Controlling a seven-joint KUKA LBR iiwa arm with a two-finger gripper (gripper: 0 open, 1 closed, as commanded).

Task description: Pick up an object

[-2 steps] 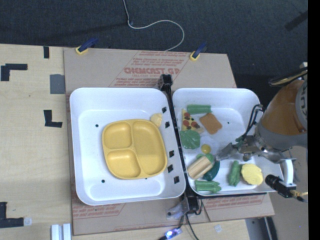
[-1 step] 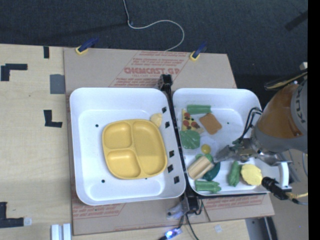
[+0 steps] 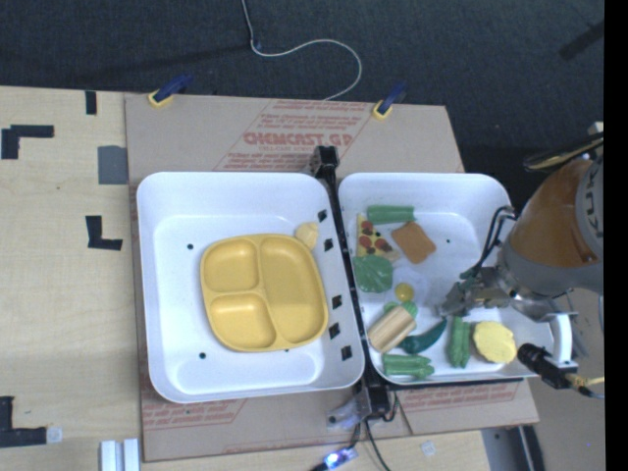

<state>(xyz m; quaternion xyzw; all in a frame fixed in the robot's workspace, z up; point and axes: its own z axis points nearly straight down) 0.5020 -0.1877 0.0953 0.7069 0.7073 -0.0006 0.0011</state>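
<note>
Grey and orange, the KUKA arm rises closest to the lens and hangs over the right-hand bin, which serves as the landmark for everything below. Beside that bin to its left sits the second white bin, holding a yellow divided plate and a small pale piece at the wall the two bins share.

Inside the right-hand bin the toy food lies scattered: a yellow lemon-like piece at its near right corner, a green leafy piece near its left wall, a tan bread roll below that, a brown slice toward the far side, and a green pod just left of the lemon.

The gripper hangs low over the bin's right half, just above the pod and lemon. Whether its fingers stand apart or together I cannot tell; dark metal merges with shadow there, and nothing is seen held.

For a clean pick, I would judge the pod or lemon the nearest candidates, though they lie close together; the fingers should straddle one only, descending straight so the neighbour is not nudged.

Part of the bin's right wall is hidden by the wrist, and the arm is cut off at the frame's right.
</note>
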